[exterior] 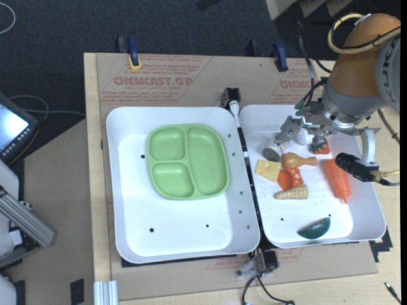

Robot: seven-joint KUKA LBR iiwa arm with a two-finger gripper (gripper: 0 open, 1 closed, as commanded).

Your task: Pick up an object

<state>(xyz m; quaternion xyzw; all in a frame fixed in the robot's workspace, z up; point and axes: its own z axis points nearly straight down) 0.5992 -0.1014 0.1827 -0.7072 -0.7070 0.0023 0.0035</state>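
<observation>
Over the right bin's [375,224] far side, the pincer [294,130] hangs above scattered toy food; can't tell its state. Green plate [189,161] sits left.

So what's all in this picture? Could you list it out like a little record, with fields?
left bin: holds a green divided plate
right bin: holds toy food
toy food: cheese wedge, chicken drumstick, carrot, ice cream cone, dark green piece
arm: reaches in from the right, over the right bin
gripper: above the bin's far side, fingers unclear
</observation>
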